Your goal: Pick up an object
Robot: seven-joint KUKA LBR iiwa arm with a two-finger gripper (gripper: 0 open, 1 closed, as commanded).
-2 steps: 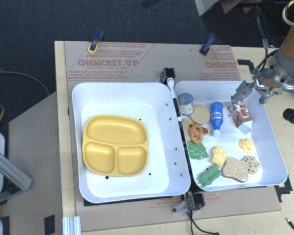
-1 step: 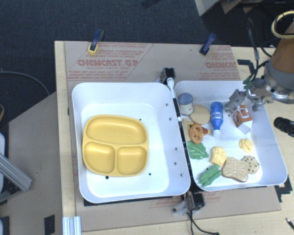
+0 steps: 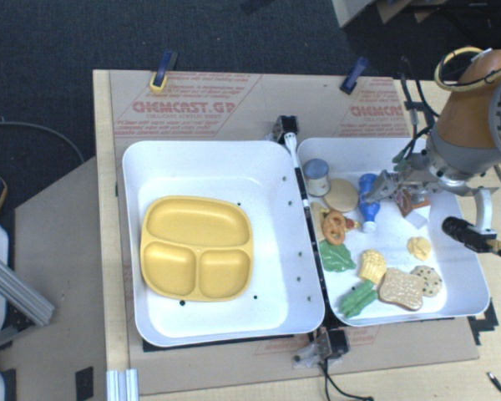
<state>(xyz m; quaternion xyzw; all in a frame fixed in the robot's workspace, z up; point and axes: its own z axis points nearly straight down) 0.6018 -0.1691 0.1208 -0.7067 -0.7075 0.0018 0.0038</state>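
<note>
Left bin [image 3: 142, 224]: holds a yellow three-compartment plate [image 3: 197, 247], lying flat near the bin's middle.
Right bin [image 3: 463, 295]: holds the toy food, scattered.
Arm [image 3: 472, 115]: comes in from the right, orange band above the wrist, reaching down over the right bin's upper half.
Gripper [image 3: 401, 192]: low over the bin, just right of the blue bottle [image 3: 368, 199]; a reddish-brown piece [image 3: 415, 203] sits at the fingertips.
Fingers: cannot tell whether spread or closed; cannot tell if the reddish piece is gripped or lying beneath.
Upper cluster: grey-blue can [image 3: 316, 176] by the bin's left wall, tan round disc [image 3: 341, 195] just beside it.
Middle: pretzel [image 3: 334, 225] above a green leafy piece [image 3: 336, 259].
Lower: corn cob [image 3: 371, 266], green bean pod [image 3: 357, 298], toast slice [image 3: 401, 289], chocolate-chip cookie [image 3: 427, 280].
Right side: small yellow lump [image 3: 418, 246], apart from the rest.
</note>
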